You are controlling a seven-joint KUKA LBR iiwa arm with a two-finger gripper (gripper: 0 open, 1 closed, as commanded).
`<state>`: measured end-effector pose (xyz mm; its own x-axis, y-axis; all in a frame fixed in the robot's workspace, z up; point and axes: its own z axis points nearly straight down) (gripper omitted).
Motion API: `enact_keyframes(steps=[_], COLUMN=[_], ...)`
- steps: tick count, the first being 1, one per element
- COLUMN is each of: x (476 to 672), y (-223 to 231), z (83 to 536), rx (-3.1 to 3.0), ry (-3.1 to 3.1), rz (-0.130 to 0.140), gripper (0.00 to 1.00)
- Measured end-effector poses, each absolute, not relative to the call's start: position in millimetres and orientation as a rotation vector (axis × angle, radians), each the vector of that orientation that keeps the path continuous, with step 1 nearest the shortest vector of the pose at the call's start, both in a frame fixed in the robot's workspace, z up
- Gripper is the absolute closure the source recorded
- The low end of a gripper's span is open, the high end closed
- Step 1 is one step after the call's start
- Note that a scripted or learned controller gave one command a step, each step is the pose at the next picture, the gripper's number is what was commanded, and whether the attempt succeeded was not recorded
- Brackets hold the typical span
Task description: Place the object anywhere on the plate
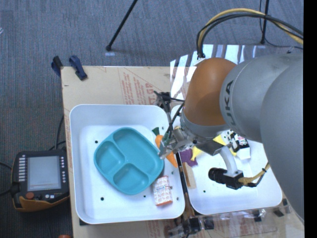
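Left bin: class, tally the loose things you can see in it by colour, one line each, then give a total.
Blue: 1, the plate
Orange: 1, a toy carrot with a green top, partly behind the gripper
White and orange: 1, a small packet
Total: 3

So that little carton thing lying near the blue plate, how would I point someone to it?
Start at the left white bin and find the big teal plate with three sections. Just off the plate's lower right edge, by the bin's front right corner, lies a small carton. It is white with orange-red print, boxy and flat on the bin floor, unlike the orange toy up by the robot's hand.
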<state>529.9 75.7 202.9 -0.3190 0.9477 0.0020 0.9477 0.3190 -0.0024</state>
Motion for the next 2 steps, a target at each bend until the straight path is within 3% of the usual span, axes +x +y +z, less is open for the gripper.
enact_keyframes(steps=[1,2], x=[561.8,561.0], y=[118.4,119.5], z=[236.4,235.6], rx=[-1.987,-1.983], ry=[-2.432,-2.433], rz=[0.004,0.008], gripper=[1.0,0.0])
